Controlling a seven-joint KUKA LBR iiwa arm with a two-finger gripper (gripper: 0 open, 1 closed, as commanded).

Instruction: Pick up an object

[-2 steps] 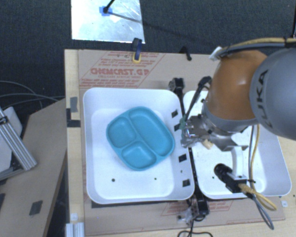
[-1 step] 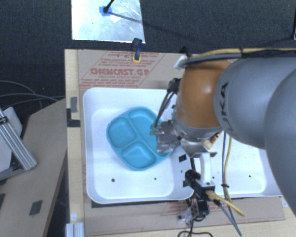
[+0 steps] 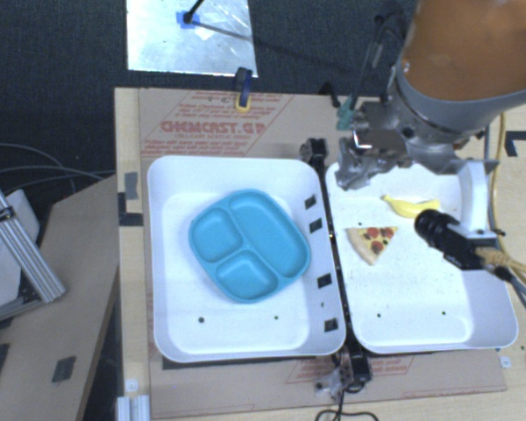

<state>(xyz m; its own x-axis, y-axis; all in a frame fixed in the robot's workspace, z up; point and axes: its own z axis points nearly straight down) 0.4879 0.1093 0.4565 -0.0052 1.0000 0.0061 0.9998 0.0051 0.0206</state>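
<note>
A toy pizza slice (image 3: 371, 242) lies in the right bin (image 3: 421, 323), near its left wall. A yellow banana (image 3: 410, 206) lies just behind and to the right of it. My gripper (image 3: 354, 172) hangs over the back left corner of the right bin, behind the pizza slice and left of the banana. Nothing shows between its fingers. The big grey and orange arm covers the bin's back right part.
A blue divided plate (image 3: 248, 245) sits in the left bin (image 3: 180, 323). A black cylindrical fitting (image 3: 447, 235) with cables reaches into the right bin from the right, next to the banana. The front half of the right bin is bare white floor.
</note>
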